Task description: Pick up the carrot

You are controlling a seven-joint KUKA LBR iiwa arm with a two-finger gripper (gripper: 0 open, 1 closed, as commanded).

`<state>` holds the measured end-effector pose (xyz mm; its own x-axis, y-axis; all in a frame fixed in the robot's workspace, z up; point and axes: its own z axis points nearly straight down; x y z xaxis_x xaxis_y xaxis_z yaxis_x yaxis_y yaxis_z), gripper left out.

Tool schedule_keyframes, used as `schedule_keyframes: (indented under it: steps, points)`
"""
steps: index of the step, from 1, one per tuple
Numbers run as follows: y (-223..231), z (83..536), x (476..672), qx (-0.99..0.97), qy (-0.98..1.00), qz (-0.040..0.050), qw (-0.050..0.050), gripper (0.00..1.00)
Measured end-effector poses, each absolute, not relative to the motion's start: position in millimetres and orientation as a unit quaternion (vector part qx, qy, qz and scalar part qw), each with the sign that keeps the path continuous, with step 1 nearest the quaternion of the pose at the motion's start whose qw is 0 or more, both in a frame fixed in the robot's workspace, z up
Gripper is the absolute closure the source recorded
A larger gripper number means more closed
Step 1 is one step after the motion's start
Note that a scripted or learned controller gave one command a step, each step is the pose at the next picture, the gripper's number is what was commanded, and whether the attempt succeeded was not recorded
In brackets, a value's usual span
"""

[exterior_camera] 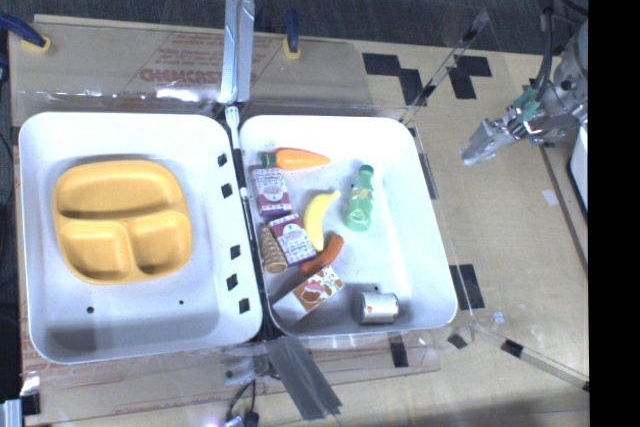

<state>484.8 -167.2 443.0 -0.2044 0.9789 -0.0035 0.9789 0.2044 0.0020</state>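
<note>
your carrot (300, 158) lies near the far rim of the right bin (425, 215), long axis running left to right, tip pointing right, green end beside a small carton (270, 192). your gripper (487, 143) hangs outside that bin, well to the carrot's right; you cannot tell whether it is parted or closed.

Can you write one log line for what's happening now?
carrot: right bin, far edge, untouched | gripper: outside bin, right | step: pick not started
</note>
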Motion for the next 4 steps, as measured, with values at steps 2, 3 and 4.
schedule_keyframes:
  steps: [2,3,4]
  points:
    - [-103.9,378.4,477.4,0.635,0.772,0.0000,0.001,1.00]
    - [-25.8,418.3,476.9,0.673,0.739,-0.0001,0.000,1.00]
    - [-45.3,442.3,516.6,0.717,0.697,-0.0006,0.000,1.00]
